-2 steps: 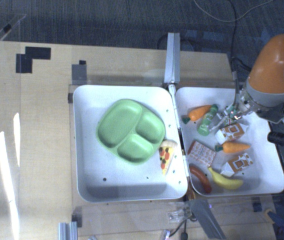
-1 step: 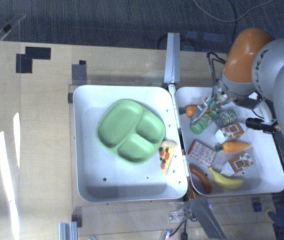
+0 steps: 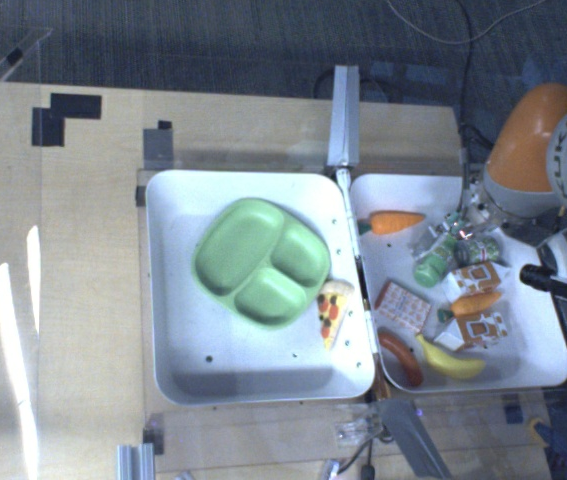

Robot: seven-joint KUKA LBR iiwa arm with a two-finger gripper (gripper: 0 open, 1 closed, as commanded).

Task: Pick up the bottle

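Observation:
The bottle (image 3: 431, 266) is small and green and lies tilted in the right bin (image 3: 553, 363), near its upper middle. My gripper (image 3: 460, 232) hangs from the grey arm with the orange band and sits right at the bottle's upper right end. Its metal tip overlaps that end of the bottle, and whether it touches the bottle cannot be told from this view.
Around the bottle lie an orange carrot (image 3: 397, 222), a pink waffle square (image 3: 403, 306), a red sausage (image 3: 401, 357), a banana (image 3: 449, 358) and two small printed cartons (image 3: 479, 302). The left bin (image 3: 178, 368) holds a green divided plate (image 3: 261, 260) and a pizza slice (image 3: 332, 310).

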